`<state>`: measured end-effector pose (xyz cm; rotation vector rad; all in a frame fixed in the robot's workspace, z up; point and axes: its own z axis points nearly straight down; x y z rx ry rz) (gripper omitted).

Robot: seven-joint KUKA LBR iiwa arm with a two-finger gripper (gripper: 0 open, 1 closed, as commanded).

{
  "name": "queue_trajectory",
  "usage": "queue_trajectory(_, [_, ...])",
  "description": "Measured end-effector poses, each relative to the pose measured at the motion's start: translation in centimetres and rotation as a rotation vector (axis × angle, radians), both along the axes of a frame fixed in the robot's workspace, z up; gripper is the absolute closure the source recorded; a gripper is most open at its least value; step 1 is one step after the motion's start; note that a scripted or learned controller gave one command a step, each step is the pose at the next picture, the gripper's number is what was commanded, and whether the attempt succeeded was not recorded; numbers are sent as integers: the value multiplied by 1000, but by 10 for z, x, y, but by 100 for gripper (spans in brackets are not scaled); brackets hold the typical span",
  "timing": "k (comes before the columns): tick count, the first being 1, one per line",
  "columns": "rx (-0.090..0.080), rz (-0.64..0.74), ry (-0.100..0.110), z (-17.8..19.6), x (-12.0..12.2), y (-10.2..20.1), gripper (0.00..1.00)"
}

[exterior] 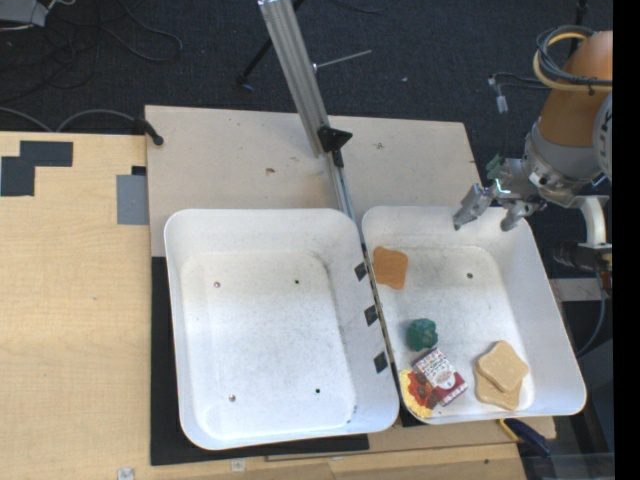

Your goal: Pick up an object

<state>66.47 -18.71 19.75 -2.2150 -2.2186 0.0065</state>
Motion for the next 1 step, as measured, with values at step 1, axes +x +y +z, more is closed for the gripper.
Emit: queue_trajectory(1, [-1,4,-4,3,1,0,0])
